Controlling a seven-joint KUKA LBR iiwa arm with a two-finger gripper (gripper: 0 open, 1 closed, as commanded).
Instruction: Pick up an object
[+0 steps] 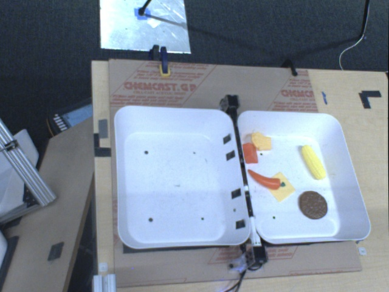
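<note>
While corn (313,162) lies apart, what looks like a pepper (265,178) touches cheese (282,188).

All the toy food lay in the right bin (349,163). A yellow corn (313,162) sat far right, tilted. A brown round patty (313,205) lay flat near it. A red chili (265,178) rested on a yellow cheese slice (283,190). A red block (250,152) touched another yellow piece (262,141) by the left wall.
</note>
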